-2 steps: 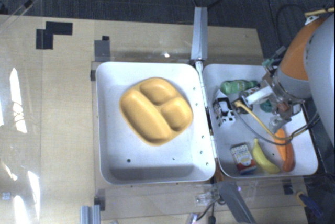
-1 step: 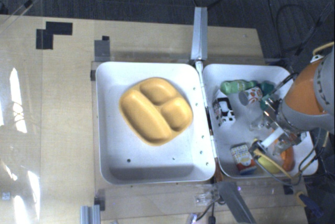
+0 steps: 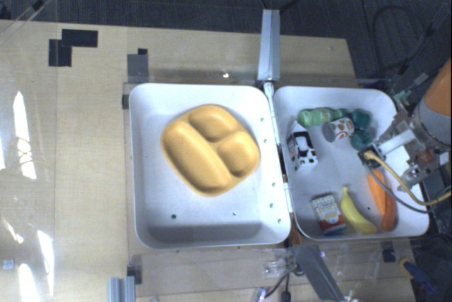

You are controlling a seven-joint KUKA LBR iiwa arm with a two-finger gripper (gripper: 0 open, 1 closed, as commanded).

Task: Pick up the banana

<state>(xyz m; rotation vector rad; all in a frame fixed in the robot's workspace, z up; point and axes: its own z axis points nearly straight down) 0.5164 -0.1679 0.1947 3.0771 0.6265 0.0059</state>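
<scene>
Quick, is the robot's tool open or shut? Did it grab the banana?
Tool: open or closed cannot be told. It is not holding the banana, which lies in the right bin.

no text or label is readable — anywhere.

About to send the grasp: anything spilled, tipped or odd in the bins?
Nothing spilled or damaged. The banana lies crowded between a box and a carrot at the right bin's near edge.
</scene>
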